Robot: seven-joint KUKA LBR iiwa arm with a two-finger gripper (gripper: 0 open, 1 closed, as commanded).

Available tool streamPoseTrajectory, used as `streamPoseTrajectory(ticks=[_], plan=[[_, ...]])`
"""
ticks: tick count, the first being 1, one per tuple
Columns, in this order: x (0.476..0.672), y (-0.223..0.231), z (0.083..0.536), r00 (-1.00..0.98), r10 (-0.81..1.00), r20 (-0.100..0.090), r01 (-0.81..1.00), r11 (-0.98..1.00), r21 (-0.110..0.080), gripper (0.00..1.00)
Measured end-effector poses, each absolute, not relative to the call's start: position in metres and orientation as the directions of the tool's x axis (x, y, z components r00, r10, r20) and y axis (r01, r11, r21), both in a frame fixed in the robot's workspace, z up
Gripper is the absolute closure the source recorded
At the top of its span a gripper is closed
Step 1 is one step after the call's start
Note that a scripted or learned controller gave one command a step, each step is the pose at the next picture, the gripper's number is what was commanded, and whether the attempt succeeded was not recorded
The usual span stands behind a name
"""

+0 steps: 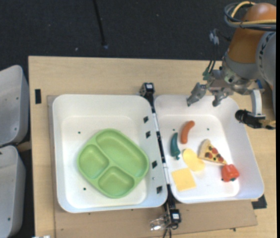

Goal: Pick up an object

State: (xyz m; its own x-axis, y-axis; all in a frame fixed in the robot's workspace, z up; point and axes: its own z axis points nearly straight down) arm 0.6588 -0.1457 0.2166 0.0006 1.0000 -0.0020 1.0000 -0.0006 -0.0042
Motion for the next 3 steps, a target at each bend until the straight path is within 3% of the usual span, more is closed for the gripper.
streamPoseTrajectory(ticks=[2, 3], plan=[[0.654, -0.151, 0.107, -0.003, 1.0, -0.002, 1.0, 0.003, -0.003, 0.0], [0.656, -0.152, 0.122, -0.003, 1.0, -0.002, 1.0, 0.003, 0.004, 1.0]])
